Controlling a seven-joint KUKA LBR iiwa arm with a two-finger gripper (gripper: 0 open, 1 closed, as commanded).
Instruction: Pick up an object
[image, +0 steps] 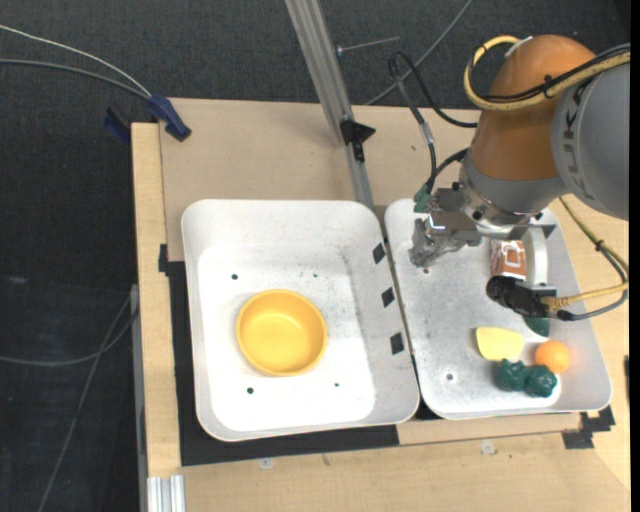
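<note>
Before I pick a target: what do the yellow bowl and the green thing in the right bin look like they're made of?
Yellow bowl: probably moulded plastic, with a smooth, even colour, a soft sheen and a rounded rim. Green thing: lumpy and dark green with small glossy highlights, so likely plastic or rubber toy food; it is too small to be sure. It lies beside an orange ball in the right bin.

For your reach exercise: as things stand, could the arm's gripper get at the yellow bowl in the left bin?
Probably yes. The yellow bowl sits alone and uncovered, and the gripper hangs over the neighbouring right bin, with nothing between them.
</note>
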